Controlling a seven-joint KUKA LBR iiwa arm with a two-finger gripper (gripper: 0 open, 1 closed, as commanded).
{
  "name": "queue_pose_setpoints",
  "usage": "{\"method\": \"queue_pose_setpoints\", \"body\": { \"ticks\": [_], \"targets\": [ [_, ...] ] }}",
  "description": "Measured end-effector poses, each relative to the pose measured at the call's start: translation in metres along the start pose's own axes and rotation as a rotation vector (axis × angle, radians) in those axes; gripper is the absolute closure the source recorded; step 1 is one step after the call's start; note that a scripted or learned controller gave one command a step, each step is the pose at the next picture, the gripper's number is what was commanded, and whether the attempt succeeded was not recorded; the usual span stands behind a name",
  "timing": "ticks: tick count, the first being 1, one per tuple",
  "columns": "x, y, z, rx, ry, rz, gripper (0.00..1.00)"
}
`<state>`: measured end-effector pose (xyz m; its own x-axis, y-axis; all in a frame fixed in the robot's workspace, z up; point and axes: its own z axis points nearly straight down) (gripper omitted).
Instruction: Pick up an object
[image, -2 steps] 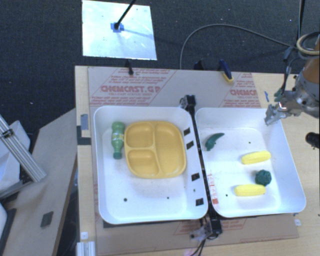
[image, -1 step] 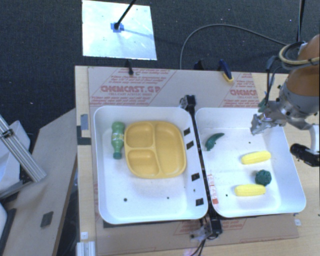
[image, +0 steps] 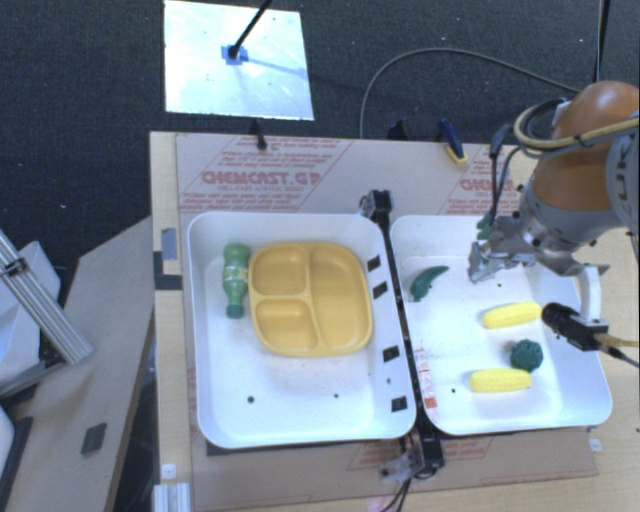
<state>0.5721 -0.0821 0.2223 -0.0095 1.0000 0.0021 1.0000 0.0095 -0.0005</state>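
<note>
My gripper (image: 487, 268) hangs over the back of the right bin (image: 450, 410), above bare bin floor. Nothing shows between its fingers. A dark green pepper-like piece (image: 429, 281) lies to its left, near the divider. In front of the gripper lies a yellow corn-like piece (image: 511, 316). Further toward the front sit a dark green broccoli-like lump (image: 527, 354) and a second yellow piece (image: 500, 381). In the left bin (image: 215, 400) a yellow divided plate (image: 310, 298) lies flat, with a green bottle (image: 235, 279) lying along its left side.
The two bins meet at a black-clipped divider (image: 392, 300). A clear sheet with red lettering (image: 262, 172) lies under both bins. An aluminium frame (image: 35, 300) stands off the bench's left side.
</note>
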Motion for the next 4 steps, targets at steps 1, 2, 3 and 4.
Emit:
{"method": "queue_pose_setpoints", "body": {
  "ticks": [1, 2, 3, 4],
  "targets": [
    [0.049, -0.019, -0.011, -0.001, 0.001, 0.000, 1.00],
    [0.104, -0.040, -0.017, 0.000, 0.001, -0.001, 1.00],
    [0.154, -0.059, -0.019, 0.000, 0.001, -0.001, 1.00],
    [0.192, -0.074, -0.009, 0.001, 0.000, 0.000, 1.00]
  ]
}}
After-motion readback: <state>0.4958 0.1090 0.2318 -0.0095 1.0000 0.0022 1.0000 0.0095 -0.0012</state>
